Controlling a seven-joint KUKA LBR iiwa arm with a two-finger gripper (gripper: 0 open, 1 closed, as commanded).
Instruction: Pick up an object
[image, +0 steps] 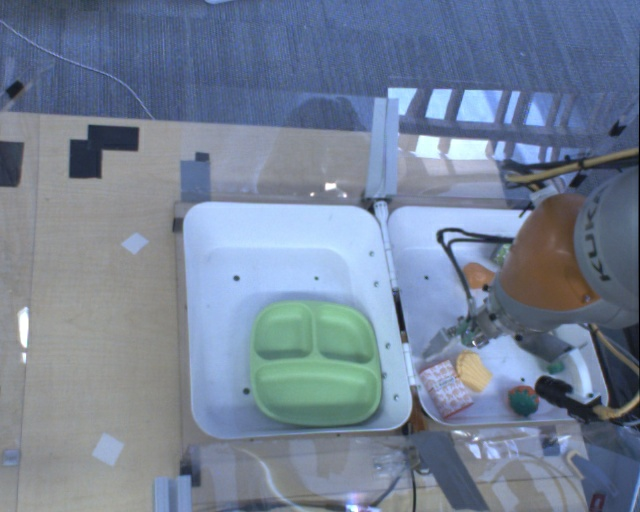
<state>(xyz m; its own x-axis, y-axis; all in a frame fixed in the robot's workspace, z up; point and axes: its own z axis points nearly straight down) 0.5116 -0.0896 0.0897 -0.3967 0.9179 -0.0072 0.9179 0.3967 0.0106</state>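
Left bin (210, 300): green divided plate (316, 362) lying flat toward the near side. Right bin (430, 240): red-and-white packet (444, 388) near the front wall, yellow piece (473, 371) just beside it, green-and-red ball (523, 400) further right, orange item (479, 274) partly behind the arm. Gripper (470, 331) low over the yellow piece; cannot tell its state. Judgement: centre squarely over one item, clear of the neighbouring packet, before closing

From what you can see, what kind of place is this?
Probably a robotics lab's bin-picking bench: two white bins on a wooden table, a grey-and-orange arm reaching in, and a green divided plate with small toy items.
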